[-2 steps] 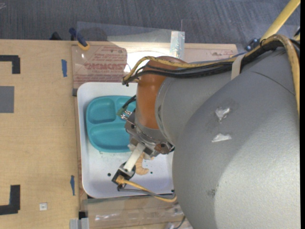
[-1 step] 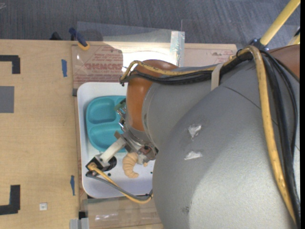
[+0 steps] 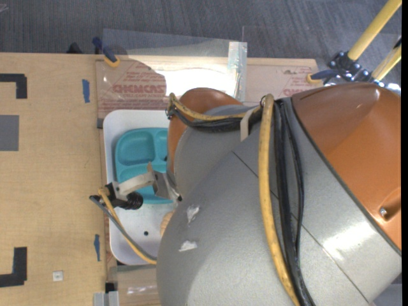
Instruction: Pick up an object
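**Fig.** Camera view, looking down at a slant. The grey arm (image 3: 255, 222), w/ its orange band (image 3: 357, 145) at right, is reaching in from the right and covering most of the bench, incl. the right part of the white bin (image 3: 109, 132).

(a) We are taking the teal divided tray (image 3: 134, 150) as the task obj. It is lying flat in the upper half of the bin, open side up, approx. square to the bin walls. We are seeing one compartment at its upper left, a divider ridge, and a sliver of a 2nd compartment to the right. The visible part is running longer top-to-bottom of the view than left-to-right, but its right side is passing under the arm, so we cannot fix the true long axis or which way it points.

(b) The gripper (image 3: 160, 185) is hanging over the tray's lower right edge; we cannot tell whether it is open or closed, nor whether it is touching the tray.

(c) A small tan rounded thing (image 3: 167, 220) is peeking out at the arm's edge, below the tray.

(d) A dark speck (image 3: 146, 233) is sitting on the bare bin floor.

(e) Left of the bin, the wooden bench top (image 3: 51, 171) is carrying blue tape strips (image 3: 85, 91) and black corner marks (image 3: 19, 85).
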Controlling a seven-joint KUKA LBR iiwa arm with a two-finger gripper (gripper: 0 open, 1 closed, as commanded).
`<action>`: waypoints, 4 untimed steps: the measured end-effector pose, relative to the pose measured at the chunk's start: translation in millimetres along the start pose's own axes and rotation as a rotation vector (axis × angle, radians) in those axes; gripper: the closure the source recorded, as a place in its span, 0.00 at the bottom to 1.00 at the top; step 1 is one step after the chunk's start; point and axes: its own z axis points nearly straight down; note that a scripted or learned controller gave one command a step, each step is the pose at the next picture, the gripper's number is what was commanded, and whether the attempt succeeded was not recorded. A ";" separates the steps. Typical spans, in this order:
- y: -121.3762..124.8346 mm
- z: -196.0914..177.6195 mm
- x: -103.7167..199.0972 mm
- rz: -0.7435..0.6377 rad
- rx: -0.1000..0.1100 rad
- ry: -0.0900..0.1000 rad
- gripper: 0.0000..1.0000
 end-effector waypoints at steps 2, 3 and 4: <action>-0.7 -68.1 -0.6 -0.230 0.001 -0.004 1.00; -1.5 63.4 2.1 -0.027 0.004 0.005 1.00; -1.5 -27.5 2.1 -0.003 0.003 0.009 1.00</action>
